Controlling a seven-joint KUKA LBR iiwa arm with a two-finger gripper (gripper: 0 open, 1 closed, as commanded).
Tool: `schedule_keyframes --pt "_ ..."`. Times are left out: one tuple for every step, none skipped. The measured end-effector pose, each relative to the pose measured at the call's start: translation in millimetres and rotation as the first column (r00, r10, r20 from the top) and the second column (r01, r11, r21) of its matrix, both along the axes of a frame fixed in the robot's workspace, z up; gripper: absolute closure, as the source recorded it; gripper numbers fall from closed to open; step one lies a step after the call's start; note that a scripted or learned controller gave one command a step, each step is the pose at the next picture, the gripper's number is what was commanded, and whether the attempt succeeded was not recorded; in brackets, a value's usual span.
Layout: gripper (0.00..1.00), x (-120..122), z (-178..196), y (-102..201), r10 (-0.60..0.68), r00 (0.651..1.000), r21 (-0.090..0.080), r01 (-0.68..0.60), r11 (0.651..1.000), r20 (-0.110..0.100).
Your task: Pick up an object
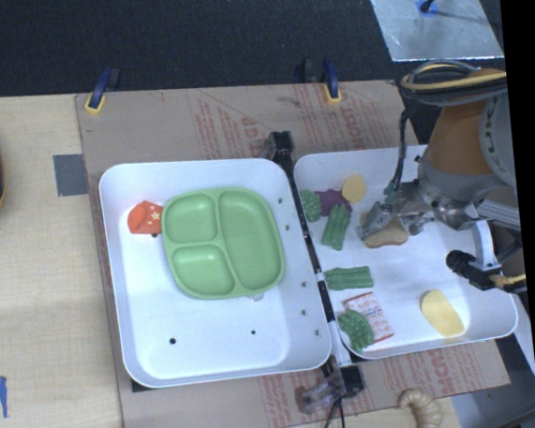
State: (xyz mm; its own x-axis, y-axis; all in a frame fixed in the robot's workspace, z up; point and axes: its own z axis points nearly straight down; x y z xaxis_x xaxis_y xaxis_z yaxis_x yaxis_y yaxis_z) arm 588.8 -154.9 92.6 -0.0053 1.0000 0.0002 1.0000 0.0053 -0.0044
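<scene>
- In the right-hand shallow white bin (486, 328), the grey arm's two-finger gripper (387, 217) is sitting low, right over a flat tan, bread-like piece (386, 237) near the bin's middle.
- Whether the tool is clamping that tan piece or merely touching it is something I cannot tell; it is reading as a dark metal blur.
- Lying around it are other candidates: a long green ridged block (336, 227), a second green block (348, 278), a small yellow round piece (353, 188), a purple lump (327, 198), a pale yellow oval (442, 313) and a red-and-white printed packet (365, 314).
- In the left-hand white bin (148, 342), a light green three-compartment plate (223, 242) is resting, with a small red toy (144, 217) just beside its left edge.
- Judging by this, the grasp step is in hand: the tool is at the tan piece, not yet lifting.
- The next move is calling for a firm closure, then a straight rise clear of the neighbouring green block.
</scene>
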Motion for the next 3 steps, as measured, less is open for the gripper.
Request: schedule_keyframes --pt "1.00 1 10 -2 0.001 1.000 -0.001 -0.001 1.000 -0.001" --pt "1.00 45 16 57 0.005 1.000 -0.001 -0.005 1.000 0.005" --pt "1.00 29 105 144 0.007 1.000 0.003 -0.007 1.000 0.008"
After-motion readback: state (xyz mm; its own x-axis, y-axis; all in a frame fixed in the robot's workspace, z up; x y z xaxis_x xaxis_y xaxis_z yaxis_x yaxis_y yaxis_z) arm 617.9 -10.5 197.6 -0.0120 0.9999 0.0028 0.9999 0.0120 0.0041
